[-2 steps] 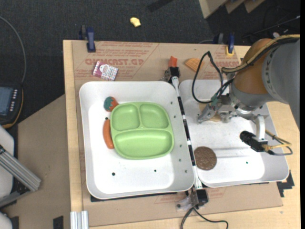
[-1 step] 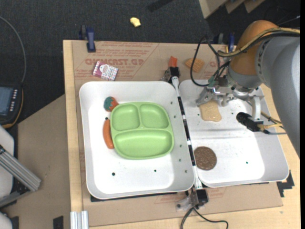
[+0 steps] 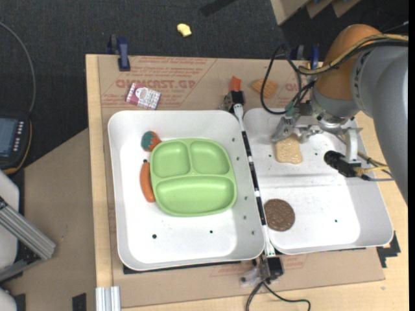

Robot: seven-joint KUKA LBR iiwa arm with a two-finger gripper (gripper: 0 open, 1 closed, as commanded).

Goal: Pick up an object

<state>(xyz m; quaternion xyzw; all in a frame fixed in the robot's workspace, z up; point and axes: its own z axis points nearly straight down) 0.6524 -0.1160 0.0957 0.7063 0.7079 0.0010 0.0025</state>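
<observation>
Toast-coloured and flat, the cracker-like piece (image 3: 288,152) lies in the upper part of the right bin (image 3: 363,232), and we take it as the likeliest object to pick, since the gripper (image 3: 293,127) hangs just above its far edge. We cannot tell how the jaws stand; the wrist hides them and nothing shows between them. Our worry is that so thin a piece, lying flat on the bin floor, may slide or tip away as the gripper closes, or that the gripper comes down too far toward the bin's upper wall and misses it. In the same bin, nearer the front, sits a round brown disc (image 3: 279,214), well apart from the piece. The left bin (image 3: 188,248) holds a green divided plate (image 3: 192,175), with an orange carrot-like item (image 3: 147,181) along its left side and a small teal-and-red object (image 3: 150,140) at its upper left corner.
</observation>
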